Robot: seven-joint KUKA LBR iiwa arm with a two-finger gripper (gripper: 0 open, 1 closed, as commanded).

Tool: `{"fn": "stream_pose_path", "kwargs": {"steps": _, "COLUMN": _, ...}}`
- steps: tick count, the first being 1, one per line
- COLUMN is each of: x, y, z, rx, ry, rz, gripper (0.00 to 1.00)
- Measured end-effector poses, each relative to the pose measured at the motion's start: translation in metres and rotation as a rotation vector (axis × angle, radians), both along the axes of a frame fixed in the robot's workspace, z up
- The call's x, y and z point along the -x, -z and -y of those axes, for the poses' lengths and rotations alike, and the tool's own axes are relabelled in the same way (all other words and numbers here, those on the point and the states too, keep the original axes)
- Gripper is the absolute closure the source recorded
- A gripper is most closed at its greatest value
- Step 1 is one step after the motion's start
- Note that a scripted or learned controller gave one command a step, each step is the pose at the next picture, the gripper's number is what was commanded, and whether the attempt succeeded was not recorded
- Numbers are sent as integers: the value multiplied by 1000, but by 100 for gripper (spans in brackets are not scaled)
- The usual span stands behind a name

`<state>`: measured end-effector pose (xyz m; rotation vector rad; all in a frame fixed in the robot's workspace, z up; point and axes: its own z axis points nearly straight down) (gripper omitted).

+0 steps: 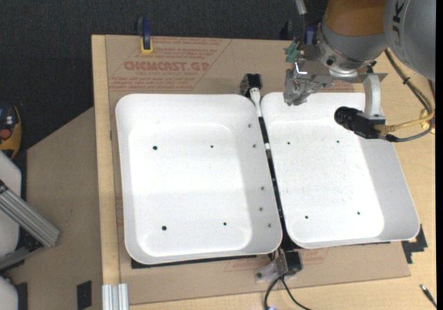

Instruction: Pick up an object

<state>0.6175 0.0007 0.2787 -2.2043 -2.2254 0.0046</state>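
From the camera above the worktop [387, 115], the arm [363, 4] reaches in from the right and holds the tool [296, 94] over the far left corner of the right bin [346, 191], just beside the divider where the two bins meet. Whether the tool is open or closed I cannot tell; its tip is small and dark against the bin rim, and nothing can be made out in its grip.

I see no loose object to pick in either bin: the left bin [190, 177] and the right bin show bare white floors with a few small dark dots that look like marks or holes, not items. So the task's thing cannot be located here.

The main risk, in my judgement, is a descent that closes on nothing. A second risk is the tool catching the right bin's far rim or the black clip [250, 84] at the divider, since it hangs so close to both.
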Motion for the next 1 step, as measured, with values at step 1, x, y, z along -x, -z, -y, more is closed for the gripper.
{"fn": "stream_pose_path", "kwargs": {"steps": 1, "x": -10, "y": -32, "z": 66, "rx": 8, "ry": 15, "rz": 14, "gripper": 100}}
